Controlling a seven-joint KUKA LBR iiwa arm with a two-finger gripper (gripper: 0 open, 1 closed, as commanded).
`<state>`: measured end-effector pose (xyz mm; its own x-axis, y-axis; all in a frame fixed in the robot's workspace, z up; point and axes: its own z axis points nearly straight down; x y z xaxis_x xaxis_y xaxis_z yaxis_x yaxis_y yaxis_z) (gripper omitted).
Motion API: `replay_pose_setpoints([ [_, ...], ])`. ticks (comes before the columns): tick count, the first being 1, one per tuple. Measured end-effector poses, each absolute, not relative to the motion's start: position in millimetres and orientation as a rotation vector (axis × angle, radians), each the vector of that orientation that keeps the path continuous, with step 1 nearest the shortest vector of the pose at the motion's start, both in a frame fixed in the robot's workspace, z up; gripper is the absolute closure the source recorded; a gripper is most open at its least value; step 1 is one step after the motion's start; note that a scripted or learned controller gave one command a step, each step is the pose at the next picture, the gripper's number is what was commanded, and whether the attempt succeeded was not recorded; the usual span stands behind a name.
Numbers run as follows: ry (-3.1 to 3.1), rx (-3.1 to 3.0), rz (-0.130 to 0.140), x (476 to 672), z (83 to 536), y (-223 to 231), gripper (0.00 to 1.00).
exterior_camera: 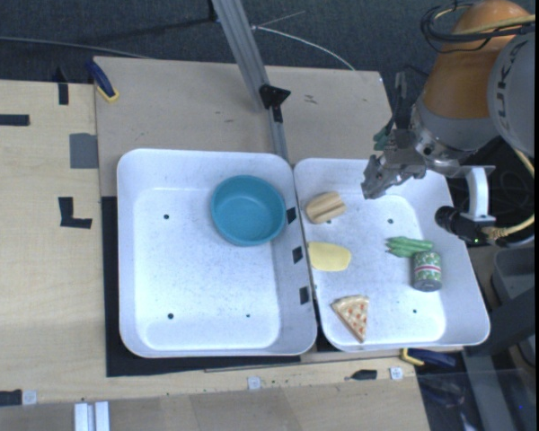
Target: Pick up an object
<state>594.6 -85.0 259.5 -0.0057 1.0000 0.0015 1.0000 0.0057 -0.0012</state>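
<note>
**Camera view: arm poised over the right bin**

Two white bins are seen side by side. The left bin (153, 321) holds a blue bowl (248, 208). The right bin (463, 317) holds a bread roll (324, 207), a yellow piece (329, 258), a pizza slice (351, 315), a green vegetable (408, 245) and a small can (426, 270). The gripper (375, 185) is held above the right bin's far end, near the roll. Whether it is open or closed cannot be told; nothing is seen gripped.
</note>
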Motion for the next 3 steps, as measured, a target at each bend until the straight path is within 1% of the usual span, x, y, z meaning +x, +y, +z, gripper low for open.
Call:
replay_pose_setpoints([
  [1,-2.227,-2.213,0.002,591.3,243,-30,1.00],
  [2,-2.228,-2.211,0.000,595.3,249,27,1.00],
  [3,-2.227,-2.212,0.004,595.2,232,82,1.00],
])
